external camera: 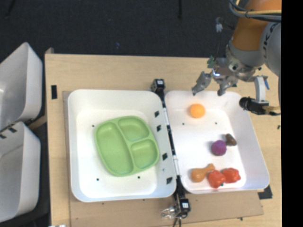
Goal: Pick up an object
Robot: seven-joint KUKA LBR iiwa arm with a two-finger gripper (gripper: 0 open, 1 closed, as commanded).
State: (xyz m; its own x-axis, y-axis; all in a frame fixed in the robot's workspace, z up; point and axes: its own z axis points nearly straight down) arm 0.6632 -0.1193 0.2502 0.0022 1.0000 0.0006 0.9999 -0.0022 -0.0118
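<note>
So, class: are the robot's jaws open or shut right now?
Open. The gripper hangs above the right bin's far edge, jaws spread apart with nothing between them.

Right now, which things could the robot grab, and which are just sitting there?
For the job:
- tool, open, above the right bin's far edge
- orange ball
- purple ball
- small brown piece
- orange drumstick-shaped toy
- red toy

Just sitting there:
- green divided plate in the left bin
- right bin
</note>
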